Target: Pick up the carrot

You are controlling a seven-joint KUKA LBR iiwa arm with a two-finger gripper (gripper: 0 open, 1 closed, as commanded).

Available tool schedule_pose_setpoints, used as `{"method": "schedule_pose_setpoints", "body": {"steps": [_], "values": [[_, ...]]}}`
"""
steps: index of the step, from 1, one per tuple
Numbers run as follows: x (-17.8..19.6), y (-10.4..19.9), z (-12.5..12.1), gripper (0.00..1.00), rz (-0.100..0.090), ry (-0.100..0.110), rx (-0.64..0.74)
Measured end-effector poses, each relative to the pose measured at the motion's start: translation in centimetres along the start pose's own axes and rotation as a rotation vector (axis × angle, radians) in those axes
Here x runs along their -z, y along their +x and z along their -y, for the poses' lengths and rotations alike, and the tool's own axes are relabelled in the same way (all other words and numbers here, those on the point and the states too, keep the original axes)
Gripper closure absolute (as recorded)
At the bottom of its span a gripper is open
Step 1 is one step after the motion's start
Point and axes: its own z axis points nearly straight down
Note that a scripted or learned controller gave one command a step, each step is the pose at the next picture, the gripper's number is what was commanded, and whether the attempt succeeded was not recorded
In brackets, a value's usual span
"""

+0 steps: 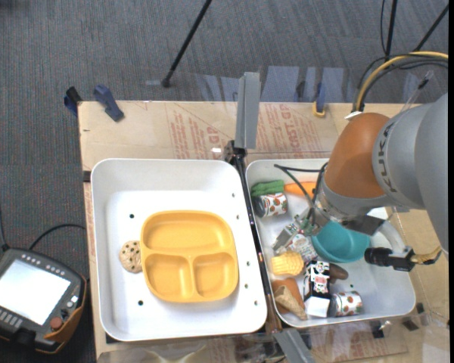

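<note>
- The carrot [301, 188] is lying at the far end of the right bin [397, 297], an orange strip with a green top, poking out from under the orange band of the arm [363, 157] and partly hidden by it.
- The gripper [291, 237] is hanging low over the middle of that bin, its metal fingers [284, 240] pointing toward the bin's left wall; from where I'm standing I cannot tell whether they are spread or pressed together, and nothing is showing between them.
- It is sitting just beside the teal bowl [342, 240], above the yellow corn cob [287, 263] and near the small printed can [272, 203], so it is hovering over the wrong neighbours, with the carrot a little farther back.
- Moving outward, the clutter is looking tight: a green piece [267, 187] beside the carrot, a wedge of bread [290, 296] and a cow-print carton [318, 275] nearer the front.
- To my eye the job is not yet done; the pick is wanting the fingers lined up across the carrot's narrow width, coming straight down clear of the can and green piece.
- In the left bin [106, 203] a yellow divided tray [189, 254] and a cookie [130, 256] are sitting well apart from the action.
</note>
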Motion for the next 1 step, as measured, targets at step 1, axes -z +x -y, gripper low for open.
{"method": "schedule_pose_setpoints", "body": {"steps": [1], "values": [[0.0, -5.65, -4.7, 0.0, 0.001, 0.0, -0.52]]}}
